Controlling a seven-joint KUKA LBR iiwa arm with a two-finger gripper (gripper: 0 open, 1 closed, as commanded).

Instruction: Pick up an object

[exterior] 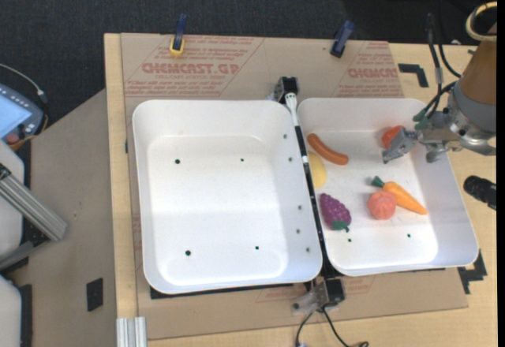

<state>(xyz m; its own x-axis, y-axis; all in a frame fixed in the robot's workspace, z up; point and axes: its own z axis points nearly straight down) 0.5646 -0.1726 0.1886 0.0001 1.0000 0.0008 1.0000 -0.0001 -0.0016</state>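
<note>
Reaching in over the right-hand shallow white plastic bin (442,255), the grey two-finger gripper (406,143) hovers by a small red-orange toy (390,135) near the far wall; whether its fingers are spread or closed I cannot tell. Nothing looks lifted yet. The orange toy carrot (405,197), round pink-red fruit (382,206), purple grape bunch (334,210) and orange sausage (327,150) lie untouched, so the pick remains ahead.

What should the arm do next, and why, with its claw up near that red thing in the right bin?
Probably ease straight down. The gripper hangs right beside the red object at the far side of the right bin, with nothing visibly between its fingers, and the carrot lies well apart.
</note>
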